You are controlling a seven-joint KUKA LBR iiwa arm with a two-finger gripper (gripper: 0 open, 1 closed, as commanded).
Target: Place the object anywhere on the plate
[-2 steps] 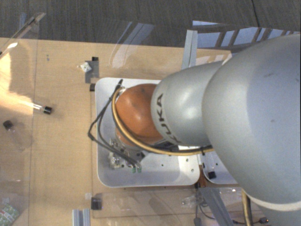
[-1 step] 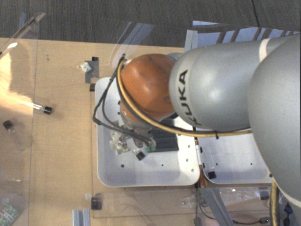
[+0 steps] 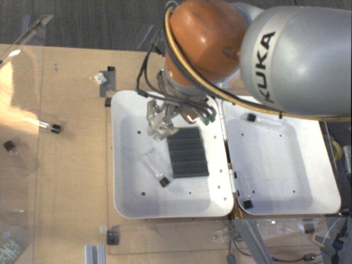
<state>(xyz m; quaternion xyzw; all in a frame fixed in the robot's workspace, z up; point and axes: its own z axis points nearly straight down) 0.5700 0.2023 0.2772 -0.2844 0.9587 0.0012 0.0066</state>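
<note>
I find the gripper [image 3: 158, 126] poised over the far part of the left bin [image 3: 127, 199], just beside the far-left corner of the dark ribbed plate [image 3: 187, 153]. Whether its claw is released or clenched, I cannot tell; the metal there is too cluttered to read. The object, a clear tube with a black cap [image 3: 154, 170], lies on the bin floor just left of the plate, apart from the gripper. Its long axis runs diagonally, cap end pointing near-right, toward the plate's near-left corner. I judge the task at the approach stage, pick not yet made. The next move calls for descending nearer, jaws set across that diagonal.
</note>
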